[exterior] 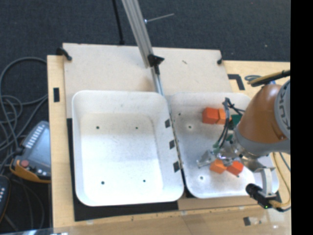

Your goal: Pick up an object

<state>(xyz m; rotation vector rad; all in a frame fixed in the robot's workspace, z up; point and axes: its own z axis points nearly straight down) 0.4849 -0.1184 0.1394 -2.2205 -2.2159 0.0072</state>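
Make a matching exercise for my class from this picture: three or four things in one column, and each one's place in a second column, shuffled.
Things:
1. Orange block beside the yellow piece
2. Pair of orange blocks
3. Grey handheld pendant with orange trim
4. Left white plastic bin

Places:
A. On the floor, left of the bench
B. Beside the right bin
C. Far end of the right bin
D. Under the gripper

Pairs: 1-C, 2-D, 3-A, 4-B

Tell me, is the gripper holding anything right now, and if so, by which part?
Cannot be told. The gripper is low in the right bin, right at two orange blocks, but the arm hides whether either block sits between its fingers.
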